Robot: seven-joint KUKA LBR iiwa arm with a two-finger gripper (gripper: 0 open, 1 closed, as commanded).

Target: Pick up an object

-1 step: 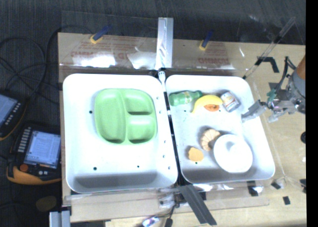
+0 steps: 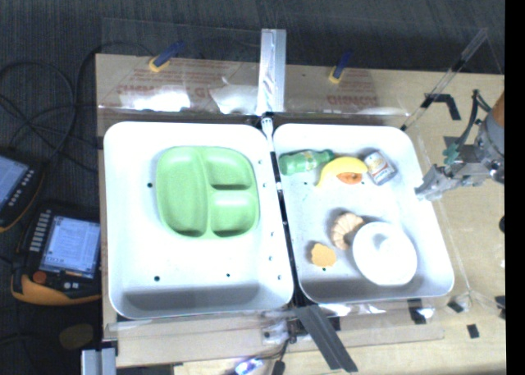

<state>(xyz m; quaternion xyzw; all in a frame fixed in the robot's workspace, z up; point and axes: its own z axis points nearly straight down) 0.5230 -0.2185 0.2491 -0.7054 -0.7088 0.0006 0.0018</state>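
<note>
My pincer [image 2: 432,187] hovers at the right bin's [image 2: 426,226] edge (grip state unclear); I should centre squarely over the banana [image 2: 340,170] before descending.

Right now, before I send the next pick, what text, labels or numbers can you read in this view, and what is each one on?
Nothing can be read for certain.
Cardboard sheet behind the bins: reddish printing, too blurred to read.
Small can: label too small.
Green bottle: label too small.
Handheld screen on the floor: lit display, text too small.
</note>
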